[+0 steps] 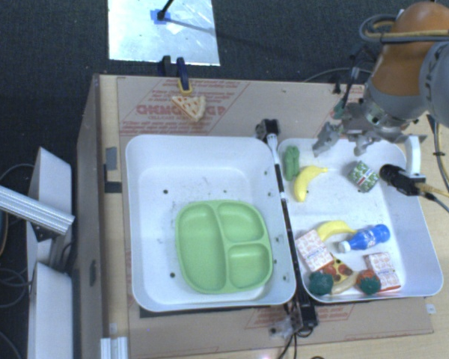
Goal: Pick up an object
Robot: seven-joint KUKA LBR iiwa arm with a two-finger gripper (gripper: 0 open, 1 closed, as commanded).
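The bench (232,96) carries two bins; the right bin (423,234) holds the objects. The end effector (346,139) hovers open and empty above its far end. Likely the approach step: next, descend onto the nearby banana (307,180).

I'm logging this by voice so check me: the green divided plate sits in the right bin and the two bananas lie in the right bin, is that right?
Not quite. The camera view shows the green divided plate in the left bin, not the right one. The two bananas do lie in the right bin, as you said.
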